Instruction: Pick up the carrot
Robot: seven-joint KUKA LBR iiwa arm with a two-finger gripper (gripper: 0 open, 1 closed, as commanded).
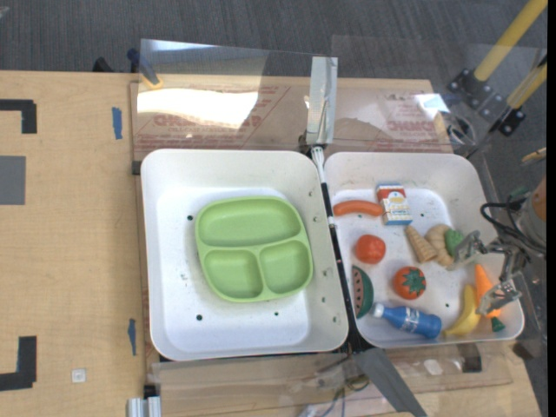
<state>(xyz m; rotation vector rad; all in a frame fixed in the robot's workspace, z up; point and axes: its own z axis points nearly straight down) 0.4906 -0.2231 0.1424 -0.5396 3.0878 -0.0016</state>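
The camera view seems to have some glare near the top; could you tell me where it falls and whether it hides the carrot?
In the camera view, bright glare washes over the clear panel behind the left bin; the carrot in the right bin is evenly lit and sharp, beside the gripper.

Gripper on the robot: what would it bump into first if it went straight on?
Probably the small orange toy carrot, right beside the grey metal gripper; depth is unclear.

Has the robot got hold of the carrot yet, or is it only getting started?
Not yet. The hand has reached the right bin's far right side, right beside the carrot, which lies by the banana. Grasping and lifting the carrot remain.
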